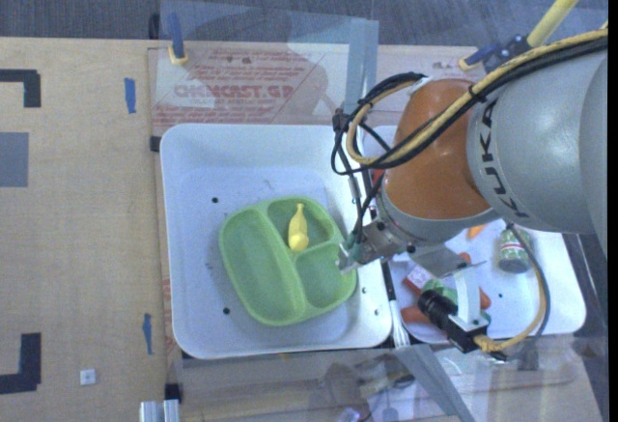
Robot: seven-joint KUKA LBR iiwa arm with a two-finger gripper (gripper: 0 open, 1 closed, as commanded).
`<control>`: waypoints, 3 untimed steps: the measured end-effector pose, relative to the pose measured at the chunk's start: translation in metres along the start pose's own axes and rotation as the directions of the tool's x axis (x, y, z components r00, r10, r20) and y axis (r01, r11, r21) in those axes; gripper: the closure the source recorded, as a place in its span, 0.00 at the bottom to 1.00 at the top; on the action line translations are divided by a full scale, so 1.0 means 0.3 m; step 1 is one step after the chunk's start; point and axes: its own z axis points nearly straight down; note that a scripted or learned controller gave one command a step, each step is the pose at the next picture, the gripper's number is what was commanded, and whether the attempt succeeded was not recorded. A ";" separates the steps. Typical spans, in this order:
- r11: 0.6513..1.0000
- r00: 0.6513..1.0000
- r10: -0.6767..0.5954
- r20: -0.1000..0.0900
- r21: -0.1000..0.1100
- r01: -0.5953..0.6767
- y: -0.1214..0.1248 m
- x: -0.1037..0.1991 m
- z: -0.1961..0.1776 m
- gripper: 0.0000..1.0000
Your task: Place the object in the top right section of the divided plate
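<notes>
A green divided plate (253, 273) lies in the left white bin (193, 169). A small yellow banana-shaped object (298, 228) rests in the plate's upper right section. My gripper (350, 256) hovers at the plate's right rim, just right of and below the yellow object, and most of it is hidden under the grey and orange wrist. Nothing shows between its fingers.
The right bin (565, 309) holds a small green-capped jar (513, 251) and red and orange items (420, 314), partly hidden by the arm. A clear plastic sheet (261, 72) stands behind the left bin. Bare wooden bench spreads to the left.
</notes>
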 end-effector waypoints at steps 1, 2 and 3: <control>1.000 1.000 -0.023 -0.002 -0.003 0.023 -0.102 -0.231 0.022 1.00; 0.940 0.940 -0.340 0.004 -0.008 0.340 0.010 -0.122 -0.005 1.00; 0.845 0.845 -0.535 0.000 -0.004 0.535 -0.018 -0.036 0.020 1.00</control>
